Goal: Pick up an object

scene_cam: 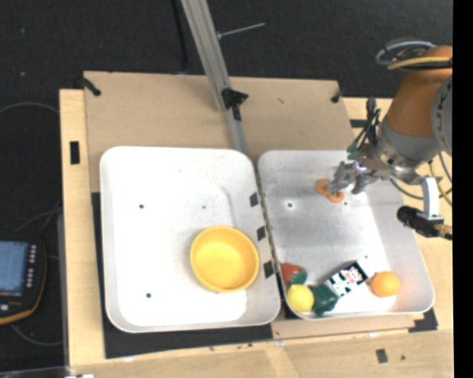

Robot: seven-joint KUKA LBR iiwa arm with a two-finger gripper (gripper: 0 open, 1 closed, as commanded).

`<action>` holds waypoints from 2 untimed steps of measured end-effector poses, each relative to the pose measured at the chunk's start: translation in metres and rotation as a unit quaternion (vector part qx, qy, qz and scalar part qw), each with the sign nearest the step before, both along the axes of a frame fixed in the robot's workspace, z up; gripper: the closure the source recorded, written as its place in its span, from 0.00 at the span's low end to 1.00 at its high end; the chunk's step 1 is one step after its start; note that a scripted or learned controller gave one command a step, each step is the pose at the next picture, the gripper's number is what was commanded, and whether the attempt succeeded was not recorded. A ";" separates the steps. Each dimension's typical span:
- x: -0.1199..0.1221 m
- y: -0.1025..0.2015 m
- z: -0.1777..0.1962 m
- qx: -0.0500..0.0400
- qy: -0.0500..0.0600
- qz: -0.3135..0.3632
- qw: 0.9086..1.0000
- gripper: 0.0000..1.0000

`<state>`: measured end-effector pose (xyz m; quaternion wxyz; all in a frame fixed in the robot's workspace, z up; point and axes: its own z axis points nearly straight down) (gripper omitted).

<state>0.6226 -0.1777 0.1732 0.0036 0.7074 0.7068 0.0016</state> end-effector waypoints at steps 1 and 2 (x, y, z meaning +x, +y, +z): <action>0.004 0.001 0.042 0.001 0.003 0.001 1.000 1.00; 0.005 -0.008 0.099 0.000 0.003 0.002 1.000 1.00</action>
